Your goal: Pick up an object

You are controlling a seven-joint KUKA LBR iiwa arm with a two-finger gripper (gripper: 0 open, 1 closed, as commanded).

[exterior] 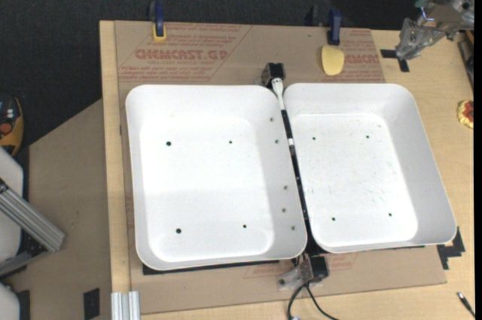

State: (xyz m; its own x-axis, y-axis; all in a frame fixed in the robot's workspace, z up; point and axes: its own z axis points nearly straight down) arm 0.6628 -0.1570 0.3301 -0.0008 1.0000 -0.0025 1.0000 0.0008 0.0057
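Yellow lump (332, 60) lies on the board (113, 160), just beyond the right bin's (422, 130) far left corner and just short of a blue clamp (334, 25). Gripper (416, 38) hangs off that bin's far right corner, well apart from the lump, nothing seen in its grasp. Whether it is open or closed: cannot tell, too small and cluttered.

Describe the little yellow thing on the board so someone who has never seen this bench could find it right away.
Start at the right white bin and go to its far rim. Just beyond it, on the brown board, lies a small pale yellow lump, right below the right blue clamp. It is the one soft, rounded, yellow piece there.
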